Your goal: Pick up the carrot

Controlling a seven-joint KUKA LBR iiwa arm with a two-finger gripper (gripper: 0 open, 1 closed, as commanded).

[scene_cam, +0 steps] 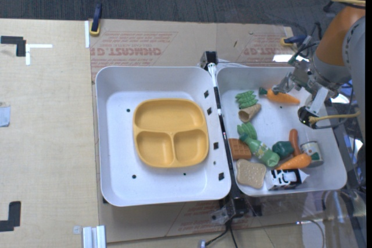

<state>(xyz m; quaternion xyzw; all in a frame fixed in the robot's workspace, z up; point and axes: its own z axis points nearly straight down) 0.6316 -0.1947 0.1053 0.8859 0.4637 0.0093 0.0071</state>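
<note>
An orange carrot [281, 97] with a small green top lies at the back right of the right bin [325, 177], close to the far wall. My gripper [292, 87] hangs right over the carrot's thick end, touching or almost touching it. Whether the carrot is gripped cannot be made out. A second orange carrot [294, 161] lies near the front right of the same bin, well away from the gripper. The grey arm with its orange band [340, 38] reaches in from the right.
The right bin also holds green pods [246, 97], a beige cone [249, 114], a green vegetable [256, 143], a brown waffle [239, 149], a toast slice [251, 174], a red sausage [294, 139] and a small can [311, 152]. A yellow divided plate [171, 132] sits in the left bin [110, 142].
</note>
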